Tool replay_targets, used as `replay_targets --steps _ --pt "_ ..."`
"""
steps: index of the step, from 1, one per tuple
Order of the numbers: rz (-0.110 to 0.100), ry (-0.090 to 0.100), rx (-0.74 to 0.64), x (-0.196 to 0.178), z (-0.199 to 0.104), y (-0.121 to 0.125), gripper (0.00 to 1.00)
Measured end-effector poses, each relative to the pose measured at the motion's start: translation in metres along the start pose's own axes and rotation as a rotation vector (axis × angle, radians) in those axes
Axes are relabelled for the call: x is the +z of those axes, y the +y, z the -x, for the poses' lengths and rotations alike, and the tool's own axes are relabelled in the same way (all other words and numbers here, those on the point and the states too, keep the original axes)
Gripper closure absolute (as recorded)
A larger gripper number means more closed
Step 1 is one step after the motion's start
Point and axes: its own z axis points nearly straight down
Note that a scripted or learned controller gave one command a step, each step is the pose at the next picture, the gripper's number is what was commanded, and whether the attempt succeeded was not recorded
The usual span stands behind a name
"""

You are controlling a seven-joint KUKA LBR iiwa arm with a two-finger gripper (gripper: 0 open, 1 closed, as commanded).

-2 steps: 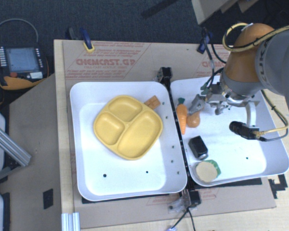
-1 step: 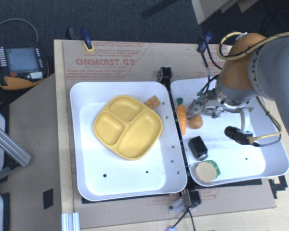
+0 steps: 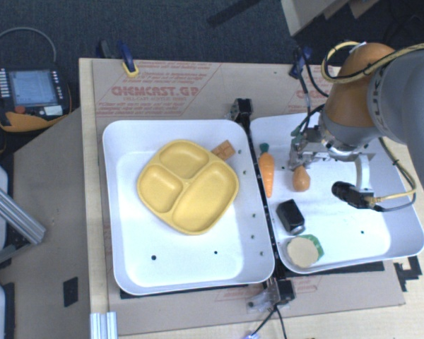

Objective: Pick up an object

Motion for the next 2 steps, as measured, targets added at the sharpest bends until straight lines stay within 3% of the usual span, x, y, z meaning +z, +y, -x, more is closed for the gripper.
replay_targets --steps 2 --pt "-0.004 0.005 -0.003 -0.103 0.001 -0.007 1.00"
